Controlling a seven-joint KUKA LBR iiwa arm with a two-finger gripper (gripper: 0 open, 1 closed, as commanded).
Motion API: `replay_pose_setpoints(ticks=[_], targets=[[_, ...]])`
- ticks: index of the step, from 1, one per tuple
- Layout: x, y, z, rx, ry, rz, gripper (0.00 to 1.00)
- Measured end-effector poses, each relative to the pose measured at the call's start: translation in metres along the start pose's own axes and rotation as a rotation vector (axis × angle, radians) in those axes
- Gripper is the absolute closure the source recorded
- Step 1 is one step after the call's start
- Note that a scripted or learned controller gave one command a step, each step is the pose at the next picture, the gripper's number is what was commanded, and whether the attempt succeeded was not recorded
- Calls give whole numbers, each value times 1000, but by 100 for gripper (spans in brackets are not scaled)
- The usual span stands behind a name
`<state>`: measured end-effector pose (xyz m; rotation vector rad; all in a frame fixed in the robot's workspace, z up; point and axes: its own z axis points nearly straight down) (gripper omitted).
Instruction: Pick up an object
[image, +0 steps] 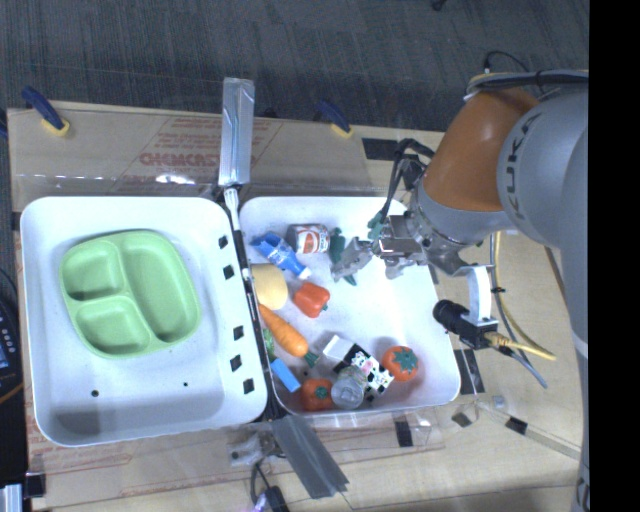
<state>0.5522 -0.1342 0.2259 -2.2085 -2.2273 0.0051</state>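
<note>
Reach is the step judged to be in hand: the gripper (352, 258) is lowered into the upper part of the right bin (420, 300), and nothing is seen between its fingers. Whether the claw is spread or pressed together cannot be told, since the metal parts blur together at this slant.

No single target is fixed by the task. Nearest to the gripper is a small can (310, 240), lying on its side just to the left of it, with its long axis running roughly left to right. Beside it lies a blue item (280, 254), pointed diagonally toward the lower right. Below these a yellow piece (268, 286) and a red pepper (311, 298) are found, and a carrot (284, 333) is laid along the divider, its long axis slanting from upper left to lower right. A tomato (400, 363) sits near the lower right corner among a cluster of small things.

For the next move, one item would need to be straddled across its short axis and then pinched before lifting. In the left bin (40, 300) a green tray (128, 290) is held.
</note>
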Motion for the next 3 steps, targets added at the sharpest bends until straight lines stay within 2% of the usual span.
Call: replay_pose_setpoints(ticks=[1, 2, 3], targets=[[44, -14, 135, -3, -1, -256, 0], [43, -14, 126, -2, -1, -261, 100], [69, 7, -16, -4, -2, -242, 100]])
